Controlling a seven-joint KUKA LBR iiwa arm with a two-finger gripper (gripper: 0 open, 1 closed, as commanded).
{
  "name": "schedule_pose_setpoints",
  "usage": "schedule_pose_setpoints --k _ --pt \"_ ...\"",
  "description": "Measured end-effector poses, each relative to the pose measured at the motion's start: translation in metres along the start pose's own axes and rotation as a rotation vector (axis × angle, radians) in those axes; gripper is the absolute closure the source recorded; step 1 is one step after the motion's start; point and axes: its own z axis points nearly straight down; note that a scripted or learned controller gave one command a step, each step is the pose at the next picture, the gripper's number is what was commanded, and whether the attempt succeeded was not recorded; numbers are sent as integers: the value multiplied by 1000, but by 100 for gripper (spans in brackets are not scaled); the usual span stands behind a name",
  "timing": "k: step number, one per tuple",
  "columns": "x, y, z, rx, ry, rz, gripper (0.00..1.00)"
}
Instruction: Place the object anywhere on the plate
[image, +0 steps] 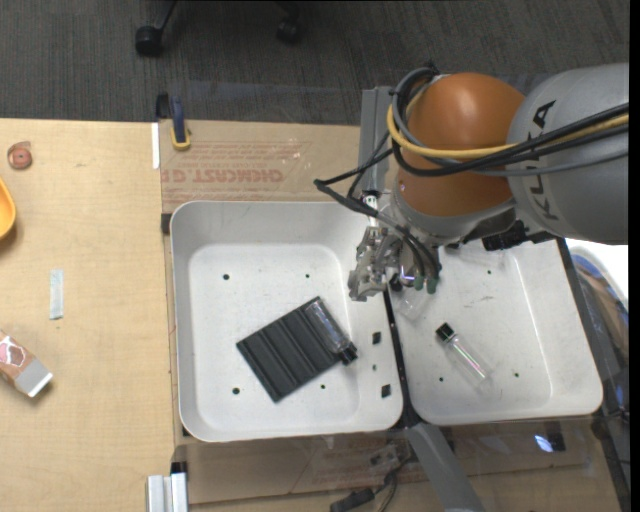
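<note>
Camera view looks down on one bench (80, 230) bearing two white bins: a left bin (200, 250) and a right bin (560, 390). One grey arm (580, 150) with an orange band reaches in, its pincer (392, 275) hanging over the seam between the bins; whether it is open or closed cannot be told, and nothing is seen held in it. One dark ribbed plate (285, 352) lies flat in the left bin, with one small dark cylinder (333, 332) resting on its upper right edge. One small clear vial (460, 352) with a black cap lies on its side in the right bin, apart from the pincer. It looks light, stiff, smooth and likely to roll, possibly fragile; gripping across its middle seems safest.
</note>
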Motion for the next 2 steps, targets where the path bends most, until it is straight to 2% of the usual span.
schedule_pose_setpoints --k 1,2 --pt "2 40 -14 -2 -3 -531 100" --pt "2 40 -14 -2 -3 -530 0"
